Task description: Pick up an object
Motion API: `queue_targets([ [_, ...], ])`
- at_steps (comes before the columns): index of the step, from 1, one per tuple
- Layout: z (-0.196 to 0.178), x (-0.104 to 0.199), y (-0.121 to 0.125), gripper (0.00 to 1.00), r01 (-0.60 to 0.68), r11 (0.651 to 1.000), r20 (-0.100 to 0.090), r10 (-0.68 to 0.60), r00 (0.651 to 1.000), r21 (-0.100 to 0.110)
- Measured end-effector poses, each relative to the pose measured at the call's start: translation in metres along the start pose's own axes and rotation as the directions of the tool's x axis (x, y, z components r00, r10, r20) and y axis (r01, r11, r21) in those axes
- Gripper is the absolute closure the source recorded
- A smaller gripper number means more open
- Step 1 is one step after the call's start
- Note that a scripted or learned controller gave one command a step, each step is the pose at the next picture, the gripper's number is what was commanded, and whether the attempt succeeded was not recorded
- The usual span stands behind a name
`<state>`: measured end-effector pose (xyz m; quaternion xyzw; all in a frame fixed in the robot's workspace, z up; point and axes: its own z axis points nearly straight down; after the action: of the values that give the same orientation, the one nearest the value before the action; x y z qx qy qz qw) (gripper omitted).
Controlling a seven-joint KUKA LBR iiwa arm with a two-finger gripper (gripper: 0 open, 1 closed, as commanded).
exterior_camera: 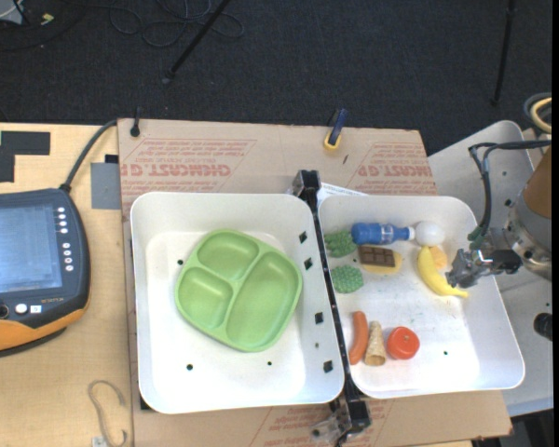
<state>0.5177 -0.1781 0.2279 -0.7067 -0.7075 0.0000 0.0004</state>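
Observation:
The right bin (489, 343) holds several toy foods. A yellow banana (433, 270) lies near its right wall, with a white egg-like ball (430, 234) and a blue bottle (380, 234) behind it. Next to the bottle is a brown chocolate piece (378, 258), and two green knobbly pieces (338, 244) (347, 278) sit by the divider. At the front lie an orange carrot (358, 336), an ice-cream cone (375, 345) and a red tomato (403, 343). My gripper (467, 268) hangs low at the right wall, right against the banana's right end.
In the left bin (154, 343) lies a green divided plate (239, 289). A black clamp strip (319, 277) runs between the bins. A teach pendant (28, 259) rests at the far left, and a blue and yellow clamp (334, 130) stands on the cardboard behind.

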Motion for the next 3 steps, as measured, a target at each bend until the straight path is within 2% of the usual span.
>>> queue_targets([
  [1, 0.01, 0.052, -0.003, 1.0, 0.002, 1.0, -0.002, -0.002, 1.0, 0.004],
  [2, 0.001, 0.097, -0.015, 1.0, 0.003, 1.0, -0.003, -0.003, 1.0, 0.003],
  [3, -0.005, 0.158, -0.021, 1.0, 0.004, 1.0, -0.003, -0.004, 1.0, 0.004],
])
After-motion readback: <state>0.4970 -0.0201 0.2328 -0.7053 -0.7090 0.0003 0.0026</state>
